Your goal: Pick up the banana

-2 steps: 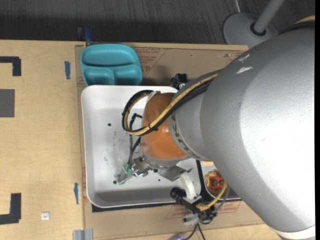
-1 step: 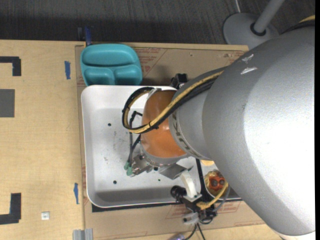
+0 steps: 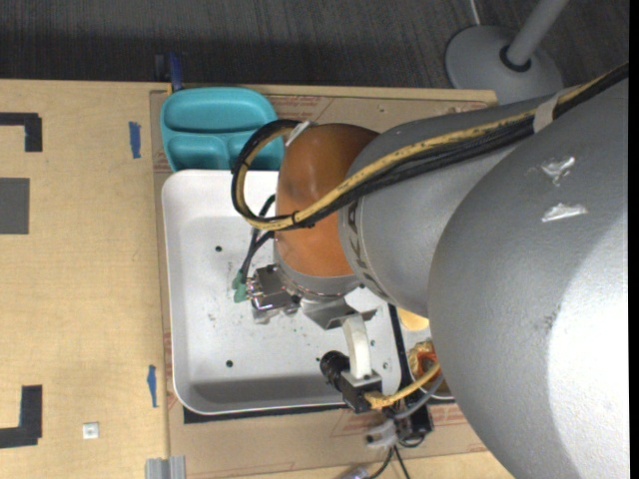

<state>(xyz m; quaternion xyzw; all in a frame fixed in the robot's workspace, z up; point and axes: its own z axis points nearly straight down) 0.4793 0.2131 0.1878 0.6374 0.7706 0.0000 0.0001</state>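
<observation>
My arm reaches in from the right and hangs over the left white bin (image 3: 200, 267). Its orange band (image 3: 315, 208) and grey wrist cover the bin's right half. Below the wrist a small metal part of the gripper (image 3: 268, 295) sticks out just above the bin floor, with a green tab beside it. A thin yellow sliver (image 3: 415, 319) shows at the arm's edge on the right bin's side; it may be the banana, but most of it is hidden by the arm.
A teal moulded container (image 3: 215, 128) sits just behind the left bin's far edge. Black and yellow cables (image 3: 250, 173) loop off the wrist over the bin. A black and white fitting (image 3: 349, 362) hangs near the bin's front rim. Brown bench (image 3: 80, 267) extends left.
</observation>
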